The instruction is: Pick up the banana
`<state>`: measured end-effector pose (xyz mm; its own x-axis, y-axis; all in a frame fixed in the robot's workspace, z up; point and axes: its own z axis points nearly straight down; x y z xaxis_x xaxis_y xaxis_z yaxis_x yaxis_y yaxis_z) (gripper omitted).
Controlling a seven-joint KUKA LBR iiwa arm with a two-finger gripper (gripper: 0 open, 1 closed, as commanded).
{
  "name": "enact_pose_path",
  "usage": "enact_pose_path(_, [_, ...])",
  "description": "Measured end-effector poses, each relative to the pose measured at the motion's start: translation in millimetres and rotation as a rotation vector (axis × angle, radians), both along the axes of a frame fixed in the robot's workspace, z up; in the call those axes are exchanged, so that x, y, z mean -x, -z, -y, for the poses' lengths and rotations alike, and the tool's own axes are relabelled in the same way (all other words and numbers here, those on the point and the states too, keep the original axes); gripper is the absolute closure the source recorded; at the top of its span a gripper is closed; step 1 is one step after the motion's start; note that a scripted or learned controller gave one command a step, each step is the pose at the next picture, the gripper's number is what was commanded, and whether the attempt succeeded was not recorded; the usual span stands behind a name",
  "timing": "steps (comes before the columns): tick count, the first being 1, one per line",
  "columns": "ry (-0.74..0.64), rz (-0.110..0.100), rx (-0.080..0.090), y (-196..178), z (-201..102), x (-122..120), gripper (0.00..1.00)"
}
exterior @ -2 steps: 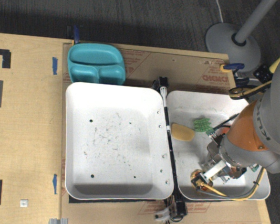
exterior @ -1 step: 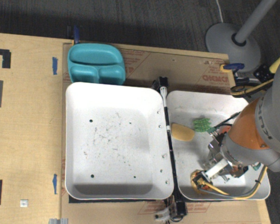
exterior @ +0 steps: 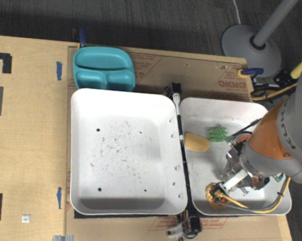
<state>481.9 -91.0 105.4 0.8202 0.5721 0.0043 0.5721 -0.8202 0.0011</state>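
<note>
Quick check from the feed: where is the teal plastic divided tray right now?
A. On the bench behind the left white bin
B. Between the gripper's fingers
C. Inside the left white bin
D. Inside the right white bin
A: the teal plastic divided tray sits on the bench just beyond the far rim of the left white bin, outside both bins and well away from the arm.

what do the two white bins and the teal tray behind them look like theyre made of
The left bin and right bin look like thin moulded plastic: matte white, rounded corners, shallow walls. The left one's floor shows fine scuffs and specks. The teal tray also looks like plastic, smoother, with a soft sheen and moulded compartments. That is judged by look alone.
</note>
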Motion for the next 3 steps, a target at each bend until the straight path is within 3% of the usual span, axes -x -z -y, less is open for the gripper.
enact_pose_path(1, [-0.001, -0.001, 0.000, -9.5, -0.4, -0.2, 1.00])
enact_pose_path(2, [-0.176, -0.005, 0.000, -79.0, -118.6, 2.5, 1.00])
enact_pose_path(3, [-0.178, -0.006, 0.000, -88.6, -118.9, 2.0, 1.00])
